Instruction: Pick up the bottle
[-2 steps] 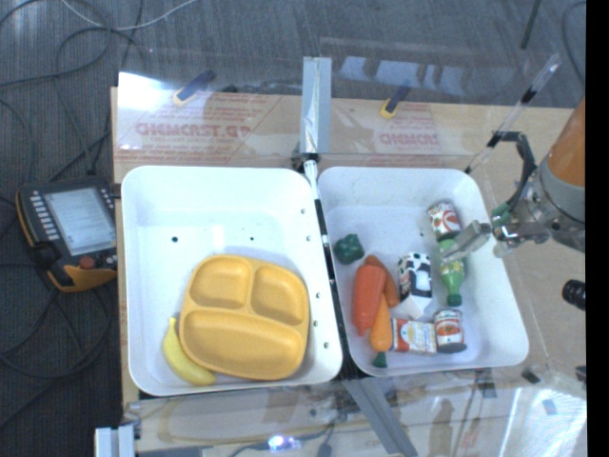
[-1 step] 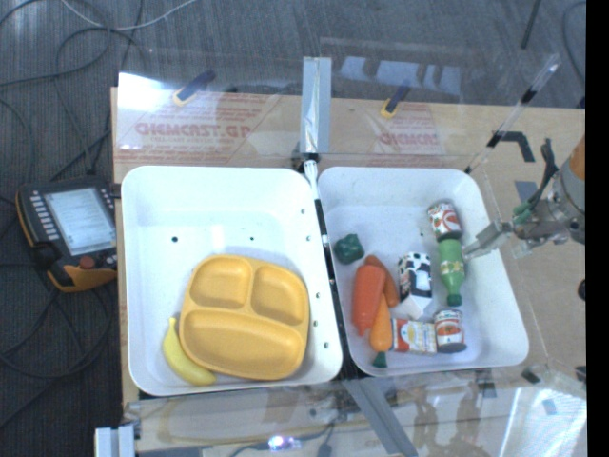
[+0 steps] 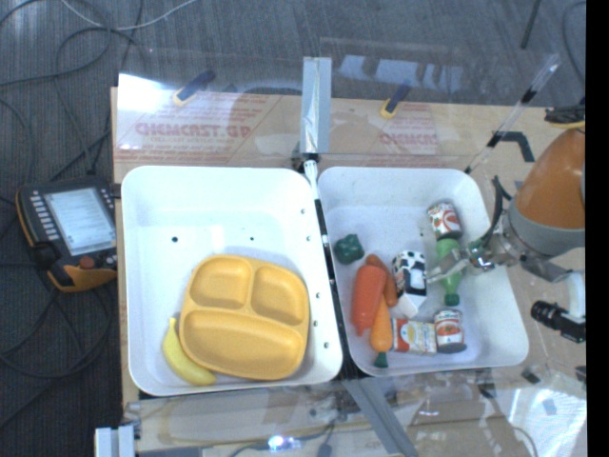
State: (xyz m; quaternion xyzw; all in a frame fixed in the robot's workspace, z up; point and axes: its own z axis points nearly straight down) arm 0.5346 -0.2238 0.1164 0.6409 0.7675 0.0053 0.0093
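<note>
Camera view, looking down at a slant on both bins. The arm (image 3: 552, 203) comes in from the right and leans over the right bin (image 3: 381, 184). The end effector (image 3: 455, 272) sits low among the items there, metal linkage stretching left from the wrist.

The bottle (image 3: 447, 267), green and lying roughly upright in frame, is in the right half of the right bin, just below a small red-and-white can (image 3: 442, 220). The end effector is right at it, overlapping its body; touching or just beside, hard to call. Whether the grasping part is spread or closed I cannot tell: the tips are too small and blurred against the green. Nothing visibly held.

Step, as I read it: reach/approach finished or nearly so, grasp not yet confirmed. The next move calls for closing squarely across the bottle's narrow body, then a straight lift without dragging neighbours.

Clutter is tight: a black-and-white toy (image 3: 411, 272) just left of the bottle, a can (image 3: 449, 329) and a small carton (image 3: 416, 335) below, two carrots (image 3: 371, 298) further left, a dark green piece (image 3: 348, 248) near the divider.

The left bin (image 3: 152, 208) carries a yellow divided tray (image 3: 249, 317) with a banana (image 3: 186, 355) tucked at its lower-left edge, well apart from the action. A teach pendant (image 3: 67, 227) lies off the surface, on the left.
</note>
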